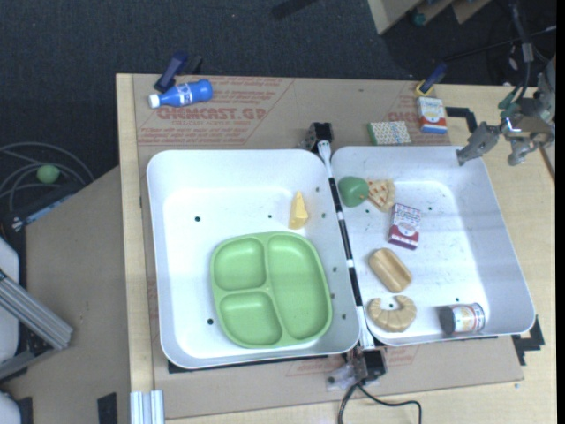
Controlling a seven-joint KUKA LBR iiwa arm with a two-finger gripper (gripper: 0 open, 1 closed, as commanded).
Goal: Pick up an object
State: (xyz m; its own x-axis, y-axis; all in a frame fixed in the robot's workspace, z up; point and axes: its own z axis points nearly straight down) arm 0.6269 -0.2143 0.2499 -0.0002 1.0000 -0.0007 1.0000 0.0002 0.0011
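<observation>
Nearest to me in the right bin (494, 237) I see a small can (462, 318) lying on its side, with a croissant (391, 313) just left of it. A little farther back lies a bread roll (389, 268), then a red and white box (405, 226). Farther still sit a waffle piece (380, 193) and a green toy (352, 190), touching each other. In the left bin (177, 228) a green tray (268, 288) lies near me, and a yellow wedge (299, 209) sits behind it. The gripper (494, 144) hangs over the far right corner of the right bin. I cannot tell how wide it is open, and I see nothing in it.
</observation>
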